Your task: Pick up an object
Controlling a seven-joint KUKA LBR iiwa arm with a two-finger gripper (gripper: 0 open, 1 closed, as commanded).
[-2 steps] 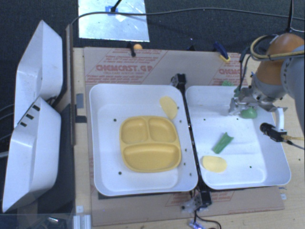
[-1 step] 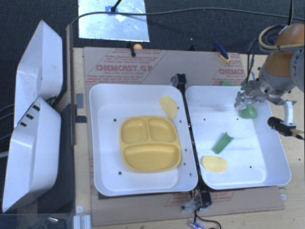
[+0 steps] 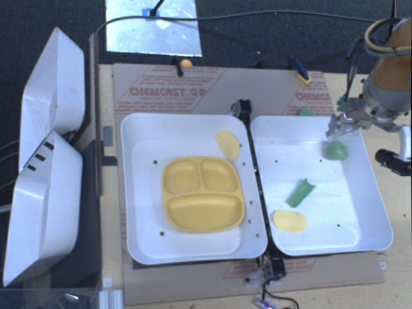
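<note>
Now: claw above a green lump in the right bin.
Gripper (image 3: 340,129) hangs just beyond the small rounded green object (image 3: 335,150); the lump lies directly nearward. Claw state: cannot tell.

Bench (image 3: 109,172) with cardboard sheet (image 3: 212,89), two white bins (image 3: 141,140)

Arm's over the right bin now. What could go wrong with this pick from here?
1. The pincer sits just above the round green lump, which looks smooth and could squirt aside rather than be caught.
2. That lump lies close to the right bin's far corner, so the pincer may knock the wall.
3. The green stick and yellow disc lie well away from it.
</note>
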